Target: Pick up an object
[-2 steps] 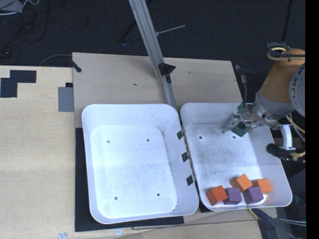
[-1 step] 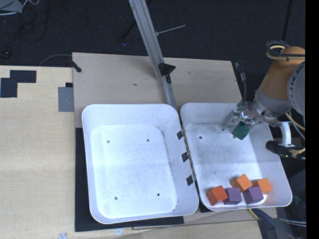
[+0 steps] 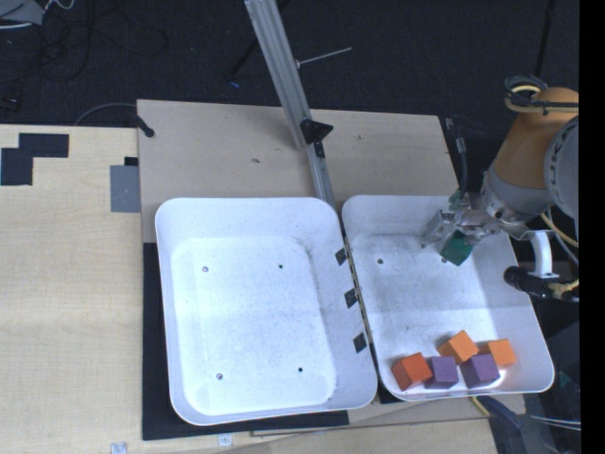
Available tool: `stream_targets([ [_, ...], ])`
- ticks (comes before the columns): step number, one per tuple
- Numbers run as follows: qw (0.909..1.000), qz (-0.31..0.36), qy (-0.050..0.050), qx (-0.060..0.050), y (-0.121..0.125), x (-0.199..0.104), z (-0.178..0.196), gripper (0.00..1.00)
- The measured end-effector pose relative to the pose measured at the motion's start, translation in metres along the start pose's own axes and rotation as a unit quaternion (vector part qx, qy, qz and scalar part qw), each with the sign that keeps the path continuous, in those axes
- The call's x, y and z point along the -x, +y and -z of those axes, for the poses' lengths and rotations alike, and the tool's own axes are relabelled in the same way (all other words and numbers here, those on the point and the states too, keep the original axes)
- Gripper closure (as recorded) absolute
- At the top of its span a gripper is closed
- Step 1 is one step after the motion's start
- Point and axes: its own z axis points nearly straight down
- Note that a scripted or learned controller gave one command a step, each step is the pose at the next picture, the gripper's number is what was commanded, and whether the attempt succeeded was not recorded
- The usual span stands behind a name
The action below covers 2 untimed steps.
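My gripper (image 3: 459,238) hangs over the upper right part of the right bin (image 3: 406,282), at the end of the grey arm with its orange band (image 3: 529,149). A small teal-green block (image 3: 458,250) sits between the fingertips, and the gripper is shut on it. The block looks slightly tilted and lifted just above the bin floor. Several other blocks lie along the bin's front edge: a red-orange block (image 3: 409,370), a purple block (image 3: 442,371), an orange block (image 3: 461,345), a second purple block (image 3: 480,369) and a second orange block (image 3: 502,353).
The left bin (image 3: 189,225) lies beside the right one, with black clips (image 3: 350,296) along their shared wall. A slanted metal rail (image 3: 284,74) runs down to the back of the bins. Cables and a white fitting (image 3: 541,258) hang at the arm's right.
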Motion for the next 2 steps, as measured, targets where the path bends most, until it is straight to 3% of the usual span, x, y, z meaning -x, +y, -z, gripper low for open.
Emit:
stream_targets([
  [2,1.0000,0.001,-0.001,0.001,-0.0006,-0.0011,-0.0009,0.00],
])
